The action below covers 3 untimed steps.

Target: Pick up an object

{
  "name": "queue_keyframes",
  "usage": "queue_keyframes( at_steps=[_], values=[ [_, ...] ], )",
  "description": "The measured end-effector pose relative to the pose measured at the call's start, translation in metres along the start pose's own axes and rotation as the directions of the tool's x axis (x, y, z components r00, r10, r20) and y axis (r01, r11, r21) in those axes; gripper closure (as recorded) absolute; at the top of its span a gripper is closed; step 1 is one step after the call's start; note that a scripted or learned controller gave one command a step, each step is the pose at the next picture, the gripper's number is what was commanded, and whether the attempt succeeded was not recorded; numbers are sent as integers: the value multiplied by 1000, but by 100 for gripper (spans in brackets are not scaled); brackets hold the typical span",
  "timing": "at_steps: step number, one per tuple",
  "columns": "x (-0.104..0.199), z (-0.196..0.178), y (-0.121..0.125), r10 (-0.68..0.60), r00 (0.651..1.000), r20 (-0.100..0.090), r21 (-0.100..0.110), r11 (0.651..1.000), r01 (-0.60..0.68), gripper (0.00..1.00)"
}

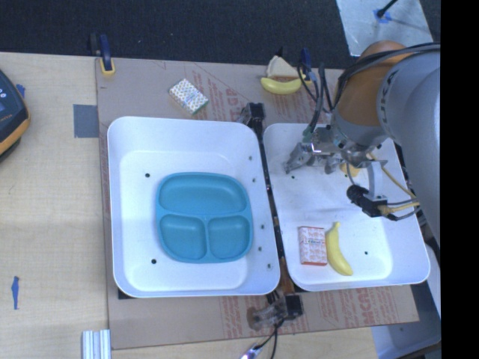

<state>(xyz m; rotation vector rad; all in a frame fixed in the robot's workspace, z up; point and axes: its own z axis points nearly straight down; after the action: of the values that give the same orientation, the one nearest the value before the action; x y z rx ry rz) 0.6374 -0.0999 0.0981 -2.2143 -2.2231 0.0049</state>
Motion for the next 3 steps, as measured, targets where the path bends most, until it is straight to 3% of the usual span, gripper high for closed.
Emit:
queue_keyframes(
  at_steps=[1, 2, 3],
  values=[
    [-17, 11, 12, 5, 1000, -6, 29, 1000, -5, 0],
    [-57, -17, 17, 3, 1000, 0, 6, 1000, -3, 0],
    [-96, -94, 5, 1, 1000, 1, -4, 1000, -1, 0]
  ],
)
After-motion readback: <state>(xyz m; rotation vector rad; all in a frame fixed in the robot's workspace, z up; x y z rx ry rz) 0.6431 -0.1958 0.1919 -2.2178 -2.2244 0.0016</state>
